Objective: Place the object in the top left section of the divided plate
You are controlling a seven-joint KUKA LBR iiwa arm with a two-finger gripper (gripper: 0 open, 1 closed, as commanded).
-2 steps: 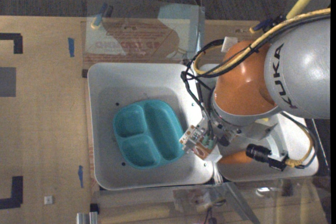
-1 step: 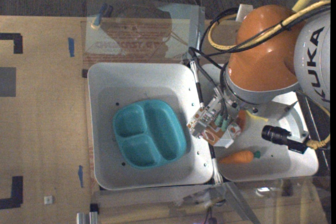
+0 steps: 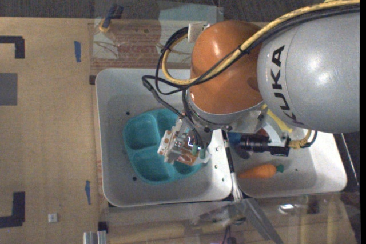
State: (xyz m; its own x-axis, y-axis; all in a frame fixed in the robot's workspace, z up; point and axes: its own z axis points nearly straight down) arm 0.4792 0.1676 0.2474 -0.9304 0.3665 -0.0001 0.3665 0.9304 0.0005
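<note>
Arm (image 3: 286, 77): we read "KUKA" in black letters on its grey shell, above the orange band.
Gripper (image 3: 182, 146): we see it low over the teal divided plate (image 3: 143, 148), at the plate's right side.
Claw state: we cannot tell.
Plate: it lies in the left bin (image 3: 114, 123).
Object: we take it to be the carrot (image 3: 260, 171), lying in the right bin (image 3: 320, 180), apart from the plate.

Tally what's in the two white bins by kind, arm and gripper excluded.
Divided plate, teal, in the left bin: 1
Carrot, orange, in the right bin: 1
Total: 2 things

The gripper hangs over the plate's right side and hides part of it, so anything beneath it is uncounted.
</note>
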